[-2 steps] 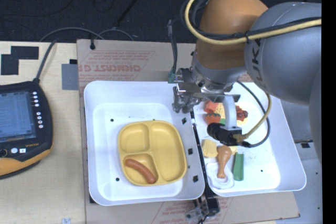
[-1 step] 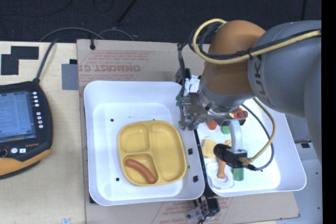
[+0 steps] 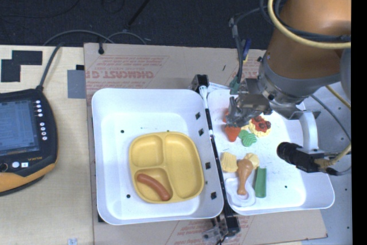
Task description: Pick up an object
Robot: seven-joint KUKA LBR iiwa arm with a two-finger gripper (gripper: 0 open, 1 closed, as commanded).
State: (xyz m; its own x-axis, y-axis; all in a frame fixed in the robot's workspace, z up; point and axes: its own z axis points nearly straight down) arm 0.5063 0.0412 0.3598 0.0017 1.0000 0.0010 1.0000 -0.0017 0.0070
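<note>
Two shallow white bins sat side by side on the bench, and to their left lay a teach pendant (image 3: 23, 135) with a grey screen and an orange casing. The left bin (image 3: 109, 123) held a yellow divided plate (image 3: 183, 152). In the plate's near compartment lay a toy sausage (image 3: 152, 186), its long axis running from far left to near right.

The right bin (image 3: 292, 186) held a cluster of toy foods along its left side. A yellow block (image 3: 229, 162) lay closest to the bin's left wall. Far of it sat a red-orange piece (image 3: 231, 133), with a small green piece (image 3: 249, 138) just beside it on the right and a yellow-and-red piece (image 3: 262, 125) beyond that.

A toy drumstick (image 3: 245, 172) lay just right of the yellow block. Its long axis ran far to near, with the thick end far and the thin bone end pointing near, towards a white piece (image 3: 243, 199) at the bin's near edge. A green stick (image 3: 261, 182) lay just right of the drumstick, roughly parallel to it.

The gripper (image 3: 243, 107) hung over the far left part of the right bin, directly above the red-orange piece. Whether it was apart or together could not be told, and no toy could be seen held in it.
</note>
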